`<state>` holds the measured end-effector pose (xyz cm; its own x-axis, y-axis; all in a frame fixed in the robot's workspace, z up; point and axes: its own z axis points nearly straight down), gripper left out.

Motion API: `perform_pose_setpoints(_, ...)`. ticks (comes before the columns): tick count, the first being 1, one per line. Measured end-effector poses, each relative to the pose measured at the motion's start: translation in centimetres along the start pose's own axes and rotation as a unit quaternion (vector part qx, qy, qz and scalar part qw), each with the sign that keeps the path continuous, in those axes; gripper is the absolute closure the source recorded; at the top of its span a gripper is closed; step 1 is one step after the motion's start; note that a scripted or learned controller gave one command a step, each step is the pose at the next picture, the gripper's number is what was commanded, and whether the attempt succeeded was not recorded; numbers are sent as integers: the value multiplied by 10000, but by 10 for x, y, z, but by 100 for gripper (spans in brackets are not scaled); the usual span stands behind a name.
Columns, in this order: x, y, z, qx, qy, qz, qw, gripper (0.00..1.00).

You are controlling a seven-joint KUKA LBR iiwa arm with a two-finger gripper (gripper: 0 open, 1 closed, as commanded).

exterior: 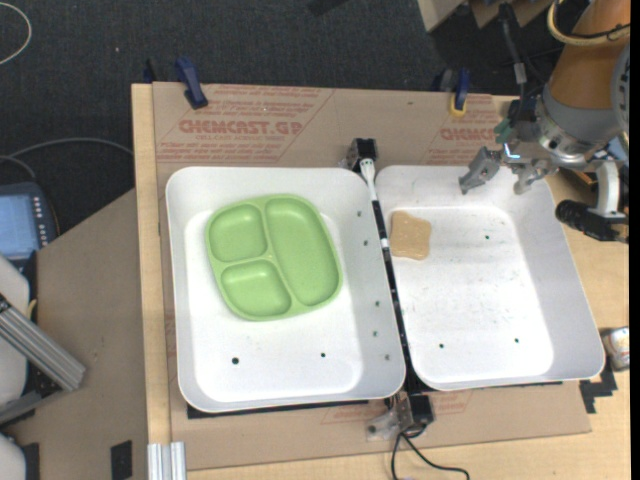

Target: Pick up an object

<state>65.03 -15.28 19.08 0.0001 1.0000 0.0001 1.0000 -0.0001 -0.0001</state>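
Separation between pincer and target is what the coming move turns on. In the camera view, the gripper [503,173] is seen hanging over the far edge of the right bin [560,298], its two fingers [478,172] spread apart with nothing between them. The tan flat piece [409,236], judged the likeliest thing to be picked, lies on that bin's floor, leftward of the pincer and nearer the camera, close against the wall shared with the left bin [200,368]. It is roughly square, so no clear long axis is offered to the jaws. The green divided tray [273,257] lies farther leftward still, in the left bin, well apart from the pincer. A leftward, nearer reach followed by a descent is judged to be required.
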Motion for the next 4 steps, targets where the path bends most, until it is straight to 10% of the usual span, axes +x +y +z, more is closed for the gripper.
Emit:
perform_pose_setpoints(1,117,-75,7,36,35,-51,10000,0)
perform_pose_setpoints(2,109,-72,-5,-6,1,1,10000,100)
perform_pose_setpoints(3,164,-137,-72,-7,16,-29,10000,100)
perform_pose_setpoints(4,190,-171,-215,-83,18,-32,10000,100)
